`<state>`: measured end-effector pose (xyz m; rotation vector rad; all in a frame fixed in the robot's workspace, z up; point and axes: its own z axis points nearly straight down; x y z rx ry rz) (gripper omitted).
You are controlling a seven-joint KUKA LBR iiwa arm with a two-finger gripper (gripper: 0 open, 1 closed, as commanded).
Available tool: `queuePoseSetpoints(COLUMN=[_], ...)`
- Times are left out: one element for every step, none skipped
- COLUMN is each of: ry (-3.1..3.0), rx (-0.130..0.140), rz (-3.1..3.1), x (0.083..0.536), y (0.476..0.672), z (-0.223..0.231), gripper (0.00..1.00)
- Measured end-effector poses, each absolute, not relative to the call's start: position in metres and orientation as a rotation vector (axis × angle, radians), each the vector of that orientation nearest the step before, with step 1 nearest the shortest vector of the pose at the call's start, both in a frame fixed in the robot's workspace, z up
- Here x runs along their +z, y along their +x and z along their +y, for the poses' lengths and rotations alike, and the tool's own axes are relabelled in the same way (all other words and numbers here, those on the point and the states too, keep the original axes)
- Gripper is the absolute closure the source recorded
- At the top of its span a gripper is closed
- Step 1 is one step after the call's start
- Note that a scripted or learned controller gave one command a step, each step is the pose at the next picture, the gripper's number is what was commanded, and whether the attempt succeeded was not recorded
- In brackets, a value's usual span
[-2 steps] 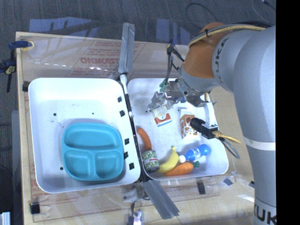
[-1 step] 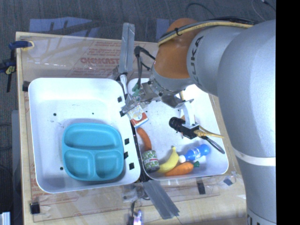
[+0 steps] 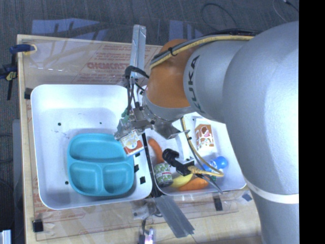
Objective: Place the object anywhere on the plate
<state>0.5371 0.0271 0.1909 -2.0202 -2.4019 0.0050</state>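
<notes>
While over the plate [image 3: 99,166] rim, tool [image 3: 129,131] grips a packet [image 3: 132,142].

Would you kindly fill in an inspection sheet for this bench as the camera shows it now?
Surface: wooden bench bearing the left bin and the right bin side by side.
Job's things: blue plate with three compartments lies in the left bin; a small red and white packet sits at its upper right corner, under the gripper.
Clutter: right bin holds a carton, blue ball, banana, carrot and a small can.
Grippers: gripper hangs over the packet; finger state unclear.
Cables: yellow and black hoses run along the arm.
Surroundings: dark carpet; blue clamp at the bench's left corner.
</notes>
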Motion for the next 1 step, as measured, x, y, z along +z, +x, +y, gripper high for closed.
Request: queuePoseSetpoints(ry=[-2.022], rx=[0.005], rz=[-2.401], x=[0.1910], y=[0.5372], z=[0.0263], gripper=[0.00])
